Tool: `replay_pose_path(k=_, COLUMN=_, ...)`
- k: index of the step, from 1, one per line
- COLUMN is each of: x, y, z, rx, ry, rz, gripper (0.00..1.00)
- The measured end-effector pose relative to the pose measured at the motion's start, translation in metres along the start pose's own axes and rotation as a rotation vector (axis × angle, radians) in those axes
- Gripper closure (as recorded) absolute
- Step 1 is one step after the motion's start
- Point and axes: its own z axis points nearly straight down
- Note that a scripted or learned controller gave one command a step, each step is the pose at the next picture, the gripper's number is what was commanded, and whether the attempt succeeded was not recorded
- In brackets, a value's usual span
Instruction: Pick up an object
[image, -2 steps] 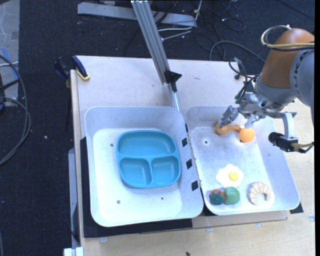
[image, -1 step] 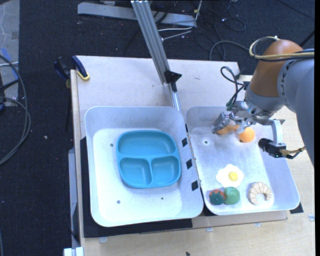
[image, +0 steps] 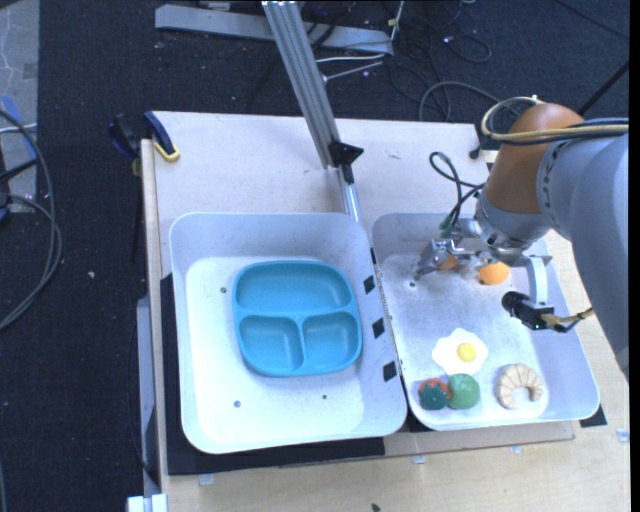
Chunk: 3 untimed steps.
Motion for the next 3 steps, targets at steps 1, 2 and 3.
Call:
replay_pose_path(k=1, x=0.000, y=0.001, z=-0.013, rx=-0.004, ry=-0.001, rz=-0.001, gripper=1.00)
replay_pose_path(k=2, x=0.008, y=0.001, z=-0.060, rx=-0.008, ry=0.000, rz=0.000, gripper=1.00)
replay_pose_path(k=3, x=0.016, y=0.001, z=-0.106, rx=-0.008, ry=0.000, rz=0.000, gripper=1.00)
